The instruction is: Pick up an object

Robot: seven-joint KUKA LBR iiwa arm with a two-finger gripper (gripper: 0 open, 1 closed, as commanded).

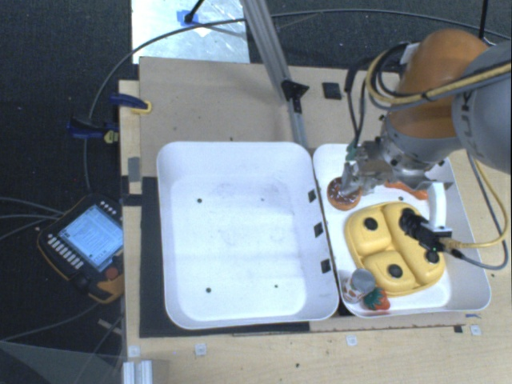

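The grey arm's two-finger gripper (350, 184) hangs over a round brown disc (344, 196) in the right white bin (472, 290); jaw opening cannot be made out. The disc is partly hidden.

The tan bench (216, 102) bears two white bins (232, 294) side by side.

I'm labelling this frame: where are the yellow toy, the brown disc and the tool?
yellow toy (392, 250): camera view, middle of its lumpy top.
brown disc (342, 196): camera view, its exposed face.
tool (352, 181): camera view, tip above the disc.
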